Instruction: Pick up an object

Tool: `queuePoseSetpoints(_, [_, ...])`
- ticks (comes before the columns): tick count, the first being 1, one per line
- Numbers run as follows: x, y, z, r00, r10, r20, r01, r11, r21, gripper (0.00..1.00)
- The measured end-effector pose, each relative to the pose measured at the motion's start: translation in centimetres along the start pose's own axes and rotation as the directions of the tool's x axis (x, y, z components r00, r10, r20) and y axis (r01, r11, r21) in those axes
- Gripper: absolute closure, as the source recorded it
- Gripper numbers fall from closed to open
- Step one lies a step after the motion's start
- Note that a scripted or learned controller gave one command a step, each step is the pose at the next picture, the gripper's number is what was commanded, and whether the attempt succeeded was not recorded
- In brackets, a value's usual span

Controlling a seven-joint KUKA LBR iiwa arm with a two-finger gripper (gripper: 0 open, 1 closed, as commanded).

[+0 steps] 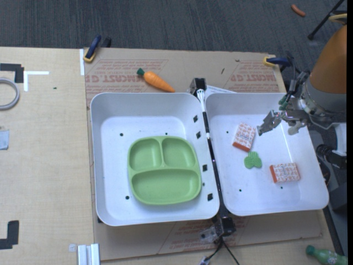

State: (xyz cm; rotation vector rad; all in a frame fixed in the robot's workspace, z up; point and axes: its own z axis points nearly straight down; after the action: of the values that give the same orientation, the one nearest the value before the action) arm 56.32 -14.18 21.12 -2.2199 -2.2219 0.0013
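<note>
orange-white patterned block (285, 173) flat in right bin (309, 203); gripper (281, 121) above, fingers spread, holding nothing.

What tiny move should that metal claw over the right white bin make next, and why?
Probably a short move left and down: the two-finger gripper hangs just right of the tilted orange-and-white packet, the nearest thing in the right white bin, with nothing seen between its fingers.

Robotics lab: clamped cardboard (165, 65) on a bench (44, 164), white bins (99, 164), grey carpet
</note>
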Motion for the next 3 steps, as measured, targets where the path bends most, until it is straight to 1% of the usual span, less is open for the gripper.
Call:
queuePoseSetpoints(1, [4.1, 4.4, 8.0, 1.0, -0.017, 0.0, 0.017, 1.0, 0.0, 0.0])
queuePoseSetpoints(2, [3.6, 3.0, 11.9, 1.0, -0.015, 0.0, 0.015, 1.0, 0.0, 0.0])
queuePoseSetpoints(3, [3.6, 3.0, 10.9, 1.0, -0.013, 0.001, 0.013, 1.0, 0.0, 1.0])
